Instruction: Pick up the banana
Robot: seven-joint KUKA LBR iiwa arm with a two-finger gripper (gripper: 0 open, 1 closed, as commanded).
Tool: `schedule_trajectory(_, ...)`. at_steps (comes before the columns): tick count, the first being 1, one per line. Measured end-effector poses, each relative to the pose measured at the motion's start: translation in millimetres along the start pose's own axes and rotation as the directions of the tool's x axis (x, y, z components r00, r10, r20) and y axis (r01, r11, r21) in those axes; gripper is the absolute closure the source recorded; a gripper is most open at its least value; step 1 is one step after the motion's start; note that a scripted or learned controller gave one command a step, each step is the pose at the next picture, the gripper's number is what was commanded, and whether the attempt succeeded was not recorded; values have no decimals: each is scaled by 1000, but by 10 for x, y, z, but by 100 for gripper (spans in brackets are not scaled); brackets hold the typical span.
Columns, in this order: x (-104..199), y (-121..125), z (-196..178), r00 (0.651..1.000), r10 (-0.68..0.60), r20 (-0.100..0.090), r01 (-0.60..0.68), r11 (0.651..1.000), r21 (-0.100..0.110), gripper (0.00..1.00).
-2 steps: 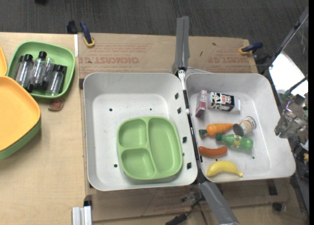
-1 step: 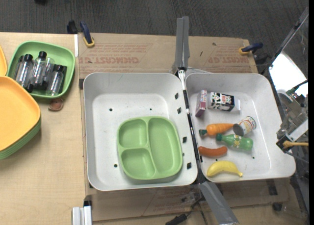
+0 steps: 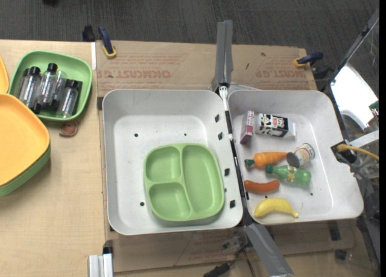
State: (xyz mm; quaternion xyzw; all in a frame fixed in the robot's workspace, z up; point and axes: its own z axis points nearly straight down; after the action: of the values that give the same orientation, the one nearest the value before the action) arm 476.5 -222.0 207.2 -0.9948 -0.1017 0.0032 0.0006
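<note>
- Banana [image 3: 276,208]: yellow, lying flat near the front edge of the right bin [image 3: 325,149], curved, its tip pointing right.
- Gripper: not made out among the equipment at the right edge of the view, so its state cannot be told, nor its position relative to the banana.
- Red sausage-shaped item [image 3: 261,186]: just behind the banana, close but apart from it.
- Carrot [image 3: 269,159]: orange with a green top, lying behind the red item.
- Green bottle [image 3: 291,174]: on its side, right of the carrot, yellow label; writing too small to read.
- Small can [image 3: 301,156]: on its side, touching or just beside the bottle.
- Milk carton [image 3: 273,125]: black-and-white cow pattern, lying toward the back of the bin.
- Purple-and-white box [image 3: 248,127]: just left of the carton.
- Left bin [image 3: 120,149]: holds a green divided tray [image 3: 184,181] with three compartments.
- Cardboard sheet [image 3: 157,72]: under the bins on the bench, red print reading mirrored, about "CHEMCAST GP".
- Green dish [image 3: 81,73]: at the far left, holding dark-capped vials [image 3: 48,92].
- Orange plates [image 3: 21,143]: stacked at the left edge.
</note>
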Motion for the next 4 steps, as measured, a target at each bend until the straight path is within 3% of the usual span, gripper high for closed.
schedule_trajectory(1, 4, 3, -536, 1000, -17, -1, 17, 1000, -1, 100)
schedule_trajectory(2, 51, -237, -4, 954, -301, 0, 301, 954, 1, 100)
schedule_trajectory(3, 1, 5, -299, 945, -328, -1, 328, 945, -1, 100)
schedule_trajectory(4, 2, 0, -276, 1000, 0, 0, 0, 1000, 0, 100)
